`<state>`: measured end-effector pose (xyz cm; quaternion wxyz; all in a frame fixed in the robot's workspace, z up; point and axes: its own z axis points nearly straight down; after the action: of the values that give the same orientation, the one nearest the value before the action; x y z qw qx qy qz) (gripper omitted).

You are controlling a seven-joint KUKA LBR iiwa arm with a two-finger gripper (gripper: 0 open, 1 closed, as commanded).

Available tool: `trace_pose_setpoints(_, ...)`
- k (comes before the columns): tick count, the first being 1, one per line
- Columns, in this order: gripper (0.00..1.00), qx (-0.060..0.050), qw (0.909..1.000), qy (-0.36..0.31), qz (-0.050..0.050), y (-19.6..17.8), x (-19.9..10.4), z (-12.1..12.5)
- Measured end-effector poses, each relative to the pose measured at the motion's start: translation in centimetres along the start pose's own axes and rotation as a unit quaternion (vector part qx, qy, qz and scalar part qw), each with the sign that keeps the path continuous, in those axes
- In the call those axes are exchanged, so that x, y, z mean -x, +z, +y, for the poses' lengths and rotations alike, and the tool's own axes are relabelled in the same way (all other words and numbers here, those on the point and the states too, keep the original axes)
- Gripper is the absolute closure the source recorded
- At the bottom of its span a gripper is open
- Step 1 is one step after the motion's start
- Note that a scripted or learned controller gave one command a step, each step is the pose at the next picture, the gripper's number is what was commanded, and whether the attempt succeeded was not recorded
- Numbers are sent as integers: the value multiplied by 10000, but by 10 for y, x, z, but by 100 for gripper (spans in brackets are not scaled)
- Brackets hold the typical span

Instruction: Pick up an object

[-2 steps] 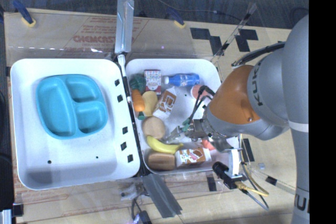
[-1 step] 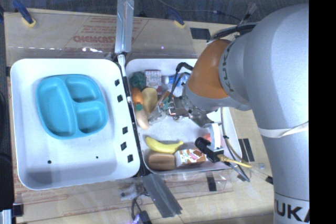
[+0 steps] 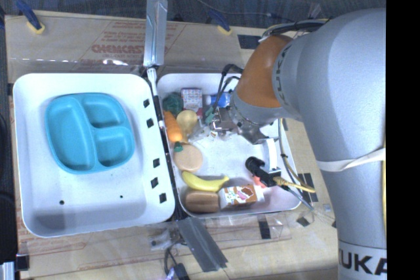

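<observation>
Judging the banana [image 3: 205, 181] in the right bin [image 3: 289, 205], near side, soft and curved, we would grip across its middle gently, while our tool [image 3: 216, 121] hangs farther back, its state beyond what we can tell.

A bulky, smooth grey metal arm [image 3: 341, 95] is filling the right side of the frame, showing a pale seam ring across its lower casing and black "KU" lettering at the lower right. A glossy orange band [image 3: 262, 72] is wrapping the wrist, with thin black cables looping beside it.
</observation>
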<state>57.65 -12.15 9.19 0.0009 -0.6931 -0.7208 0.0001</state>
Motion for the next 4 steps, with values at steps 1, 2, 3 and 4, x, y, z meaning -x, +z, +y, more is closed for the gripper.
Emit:
trace_pose_setpoints(1, 0, -9, 9999, -122, -8, -1, -5, 53)
trace_pose_setpoints(2, 100, -27, 9999, -160, -4, -10, -7, 53)
trace_pose_setpoints(3, 100, -14, 9840, 1780, 0, 0, -19, 44)
trace_pose_setpoints(4, 100, 11, 9067, 4219, 8, -102, -56, 69)
